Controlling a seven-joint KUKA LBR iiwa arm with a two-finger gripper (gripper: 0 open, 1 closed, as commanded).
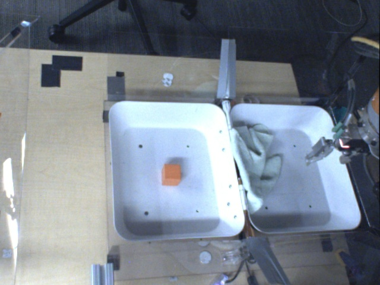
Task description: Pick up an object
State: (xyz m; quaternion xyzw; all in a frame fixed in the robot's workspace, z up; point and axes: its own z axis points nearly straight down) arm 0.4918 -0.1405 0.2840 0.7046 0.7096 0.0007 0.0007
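orange cube (171, 174) sits in the left bin (122, 159), well apart from the gripper (320, 149) over the right bin (350, 209). crumpled cloth (256, 159) lies between them. whether its fingers are open or closed, i cannot tell.

Two shallow white plastic bins (119, 159) sit side by side on a wooden bench (59, 159); they hold one small orange cube (171, 174) and one crumpled pale grey-green cloth (256, 159), with one two-finger gripper (317, 152) alongside.
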